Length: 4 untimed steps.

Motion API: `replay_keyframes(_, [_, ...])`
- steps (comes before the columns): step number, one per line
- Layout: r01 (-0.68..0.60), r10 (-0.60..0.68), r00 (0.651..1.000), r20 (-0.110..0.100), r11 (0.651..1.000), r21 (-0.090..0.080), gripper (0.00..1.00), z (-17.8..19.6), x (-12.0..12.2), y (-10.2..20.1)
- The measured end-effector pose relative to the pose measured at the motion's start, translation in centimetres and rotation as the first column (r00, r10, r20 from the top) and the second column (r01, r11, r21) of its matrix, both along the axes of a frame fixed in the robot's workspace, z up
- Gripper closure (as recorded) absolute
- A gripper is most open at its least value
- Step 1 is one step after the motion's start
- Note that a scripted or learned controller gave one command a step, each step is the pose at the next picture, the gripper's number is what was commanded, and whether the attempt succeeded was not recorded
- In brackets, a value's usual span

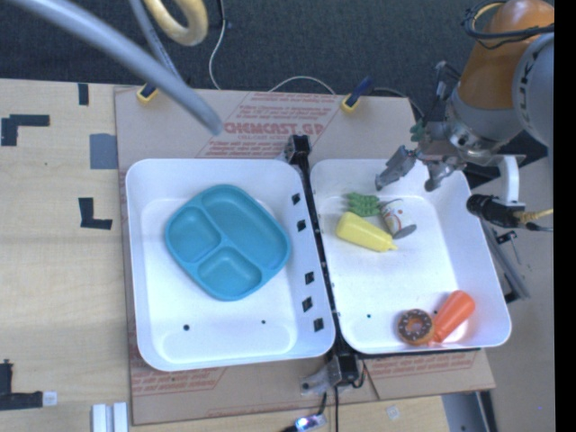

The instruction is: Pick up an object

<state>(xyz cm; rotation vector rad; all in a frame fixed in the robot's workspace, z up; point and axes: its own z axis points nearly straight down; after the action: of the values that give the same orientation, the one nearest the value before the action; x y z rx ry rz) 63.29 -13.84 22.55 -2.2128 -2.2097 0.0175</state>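
Hovering over the right bin's (477, 268) far edge, the pincer (412, 175) has its fingers spread, holding nothing. The yellow corn (364, 233) lies just below it.

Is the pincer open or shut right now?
Open. The pincer has its two fingers spread apart above the right bin's far edge, with nothing between them.

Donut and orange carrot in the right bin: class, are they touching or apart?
Touching. The camera view shows the donut pressed against the orange carrot's lower end, no white bin floor between them.
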Motion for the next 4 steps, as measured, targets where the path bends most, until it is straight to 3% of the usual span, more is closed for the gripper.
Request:
replay_keyframes(1, [-0.003,0.003,1.000,0.013,1.000,-0.002,0.00,0.8,0.2,0.0])
replay_keyframes(2, [-0.003,0.003,1.000,0.007,1.000,-0.001,0.00,-6.0,0.1,0.0])
replay_keyframes(3, [-0.001,0.001,1.000,0.027,1.000,-0.005,0.00,-10.8,-0.4,0.3])
replay_keyframes(4, [-0.005,0.005,0.999,0.038,1.000,-0.008,0.00,-10.7,0.0,0.3])
